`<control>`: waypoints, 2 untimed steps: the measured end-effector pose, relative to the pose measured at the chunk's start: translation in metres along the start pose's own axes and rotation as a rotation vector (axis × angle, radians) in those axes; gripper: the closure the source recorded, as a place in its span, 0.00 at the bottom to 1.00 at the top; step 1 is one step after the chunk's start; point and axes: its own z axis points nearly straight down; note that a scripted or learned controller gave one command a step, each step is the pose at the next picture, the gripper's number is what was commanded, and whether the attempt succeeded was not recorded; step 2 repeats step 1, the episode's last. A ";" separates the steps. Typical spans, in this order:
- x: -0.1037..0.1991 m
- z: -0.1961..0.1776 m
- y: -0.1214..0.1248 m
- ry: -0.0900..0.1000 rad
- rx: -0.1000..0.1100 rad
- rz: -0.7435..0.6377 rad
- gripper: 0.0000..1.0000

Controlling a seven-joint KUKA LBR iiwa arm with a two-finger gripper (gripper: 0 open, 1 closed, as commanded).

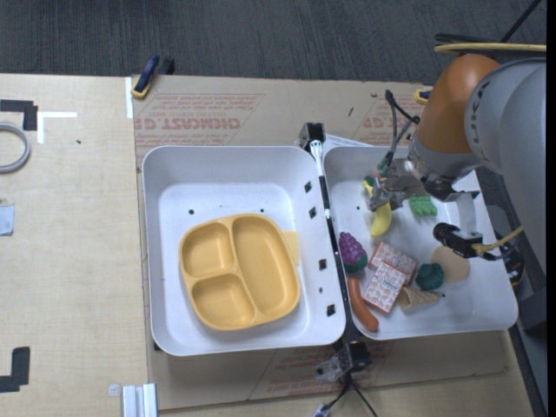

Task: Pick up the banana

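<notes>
A small yellow banana (380,221), smooth and curved, is seen hanging upright just below the gripper (383,200), its upper end pinched between the dark fingers (379,201); the fingers are closed narrowly on it. The banana is held over the right bin (486,307), a shallow white tray with rounded corners and a glossy plastic look.

Beside and below the fingers, other small things are spread on the bin floor: a knobbly purple bunch of grapes (352,249), a long orange carrot (361,307), two flat printed cartons (387,275) in red and white, a green block (423,206), a dark green lump (429,275), a tan wedge (418,299) and a pale round piece (452,263).

Well to the left of the fingers, in the left bin (161,259), a matte yellow plate (239,270) divided into three compartments is laid.

The arm (486,111) is made of smooth grey casing with an orange band. Both bins are set on a sheet of brown cardboard (200,111) printed with red lettering, which lies on a pale tabletop (65,259). Dark grey carpet (261,16) is seen beyond the tabletop.
</notes>
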 end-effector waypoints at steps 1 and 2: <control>0.001 -0.057 -0.055 0.001 0.001 -0.007 1.00; 0.001 -0.057 -0.055 0.001 0.001 -0.007 1.00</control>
